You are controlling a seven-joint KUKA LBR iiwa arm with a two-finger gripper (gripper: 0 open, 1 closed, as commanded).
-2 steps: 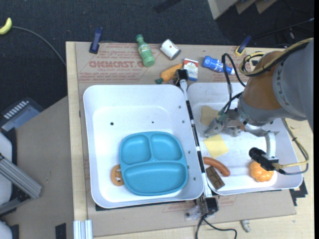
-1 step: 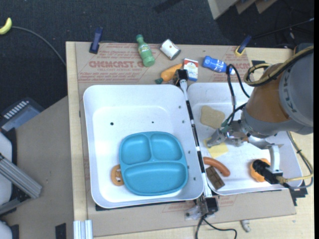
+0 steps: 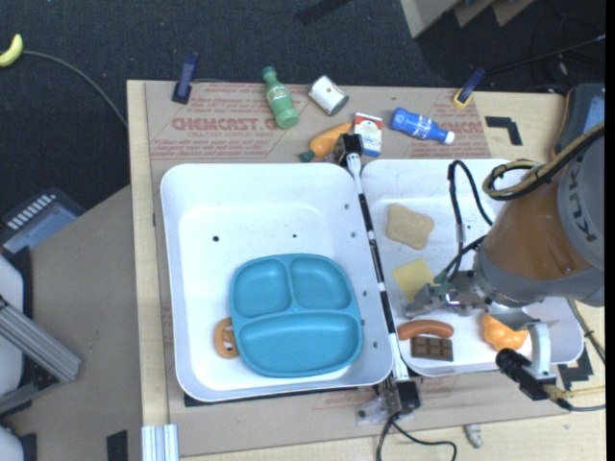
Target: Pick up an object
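Note:
The right white bin (image 3: 461, 176) holds a tan bread slice (image 3: 409, 226), a pale yellow block (image 3: 412, 276), a reddish sausage (image 3: 425, 329), a brown chocolate bar (image 3: 431, 350) and an orange piece (image 3: 503, 332). My gripper (image 3: 426, 300) is low in this bin, its tip just below the yellow block and above the sausage. Nothing visibly hangs from it. The grey arm with its orange band (image 3: 524, 233) covers the bin's right part.
The left bin (image 3: 250, 200) carries a blue divided plate (image 3: 293, 313) with a pretzel (image 3: 225, 337) at its left edge. Behind the bins lie a green bottle (image 3: 281, 98), a white can (image 3: 328, 94), a blue bottle (image 3: 421, 126), a small carton (image 3: 367, 133) and an orange toy (image 3: 328, 142).

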